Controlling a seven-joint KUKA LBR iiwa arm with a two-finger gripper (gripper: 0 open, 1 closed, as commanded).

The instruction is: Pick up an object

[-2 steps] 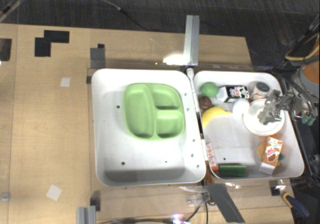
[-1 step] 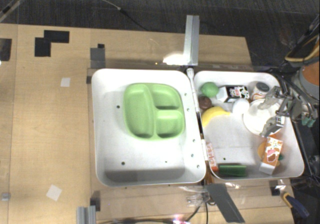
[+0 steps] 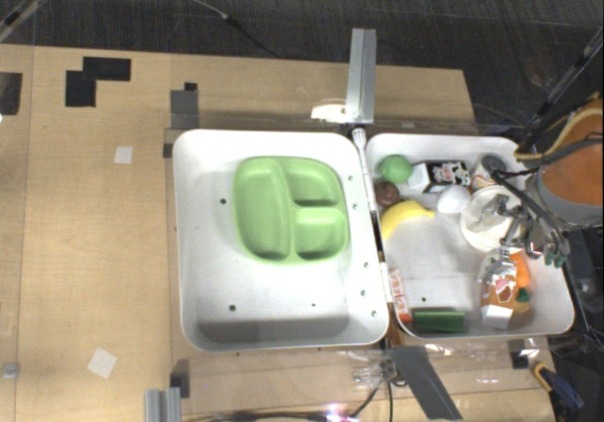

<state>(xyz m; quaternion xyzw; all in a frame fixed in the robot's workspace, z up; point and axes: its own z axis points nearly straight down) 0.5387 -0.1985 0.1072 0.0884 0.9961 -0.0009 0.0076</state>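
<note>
1. On the bench, seen from the one fixed camera, two shallow white bins sit side by side, their inner rims touching along a narrow seam.
2. Left bin [image 3: 203, 250]: a green divided tray [image 3: 288, 208] lies upside-centre, slightly toward the far wall, with bare white floor open all around it, widest along the near and left edges.
3. Right bin [image 3: 557, 312]: crowded along its far wall and left side. A green ball [image 3: 394, 168] sits in the far-left corner, a small brown ball [image 3: 387, 192] just beside it, and a yellow banana-like piece [image 3: 406, 215] touches the left wall below them.
4. A black-and-white printed item [image 3: 447, 172] lies against the far wall.
5. A dark green block [image 3: 438, 320] rests along the near rim; an orange packet [image 3: 507, 286] stands near the right rim.
6. Open floor in this bin is a patch in the middle, between the yellow piece and the orange packet.
7. Arm and gripper [image 3: 491, 217]: reaching in from the right, low over the right bin's far-right part, above a white rounded object [image 3: 455, 200]. Whether the jaws are apart or together cannot be told; cables and the wrist blur them.
</note>
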